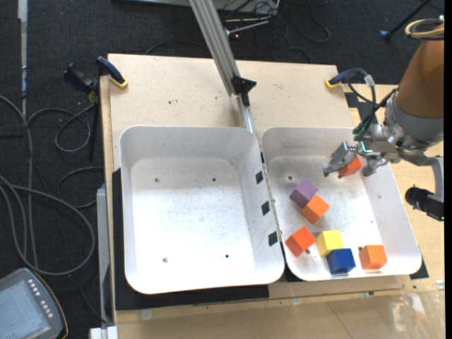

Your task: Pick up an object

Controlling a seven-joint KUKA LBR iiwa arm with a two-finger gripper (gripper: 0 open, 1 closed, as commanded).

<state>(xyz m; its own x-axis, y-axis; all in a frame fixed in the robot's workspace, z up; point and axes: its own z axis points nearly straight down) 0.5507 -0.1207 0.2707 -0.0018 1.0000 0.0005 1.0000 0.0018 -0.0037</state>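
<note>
My gripper (349, 169) hangs over the back part of the right bin (395, 210), reaching in from the right. A small orange-red block (351, 164) sits between its two grey fingers, which are shut on it. Lower in the same bin lie a purple block (305, 191) touching an orange block (316, 208). Near the front wall are an orange-red block (301, 240), a yellow block (329, 241), a blue block (341, 260) and another orange block (372, 257).
The left bin (141, 189) stands beside the right one, sharing a middle wall. A slanted metal pole (215, 37) rises from the bench behind the bins. Clamps sit at the bench's back corners, and cables lie on the floor at left.
</note>
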